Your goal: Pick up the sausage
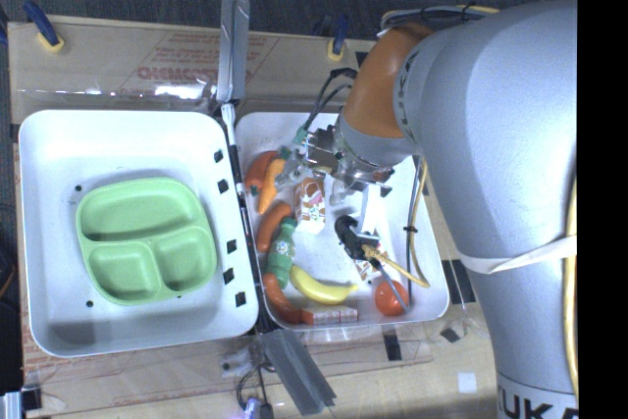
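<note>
The arm reaches into the right bin (424,211), its gripper (316,183) low over the clutter at the bin's middle, just above a small red-and-white carton (312,207); I cannot tell how it is set or whether it has anything. The sausage (273,222), apparently the reddish-brown piece, lies by the left wall, touching a green bottle (283,251), with a banana (322,288) nearby. The left bin (59,309) bears a green divided tray (147,236).
</note>
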Tool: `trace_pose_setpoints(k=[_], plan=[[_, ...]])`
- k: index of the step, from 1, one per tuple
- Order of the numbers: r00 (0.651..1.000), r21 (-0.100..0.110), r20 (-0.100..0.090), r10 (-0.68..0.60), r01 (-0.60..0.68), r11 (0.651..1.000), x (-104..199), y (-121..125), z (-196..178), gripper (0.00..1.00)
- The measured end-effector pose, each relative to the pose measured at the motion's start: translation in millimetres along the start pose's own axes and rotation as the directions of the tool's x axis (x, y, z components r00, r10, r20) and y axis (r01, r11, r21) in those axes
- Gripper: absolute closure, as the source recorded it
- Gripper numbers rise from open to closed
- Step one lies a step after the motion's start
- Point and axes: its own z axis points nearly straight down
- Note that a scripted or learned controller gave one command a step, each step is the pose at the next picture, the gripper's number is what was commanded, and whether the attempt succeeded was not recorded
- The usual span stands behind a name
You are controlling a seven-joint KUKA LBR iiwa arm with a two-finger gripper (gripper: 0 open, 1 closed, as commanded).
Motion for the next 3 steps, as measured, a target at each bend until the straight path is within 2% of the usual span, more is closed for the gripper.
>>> trace_pose_setpoints(k=[1,2,3], plan=[[0.999,-0.010,-0.001,-0.034,0.034,0.999,16,72,36,0.00],[1.000,0.001,0.000,0.015,-0.015,1.000,-13,-16,41,0.00],[0.973,0.000,-0.001,0.232,-0.232,0.973,-19,50,41,0.00]])
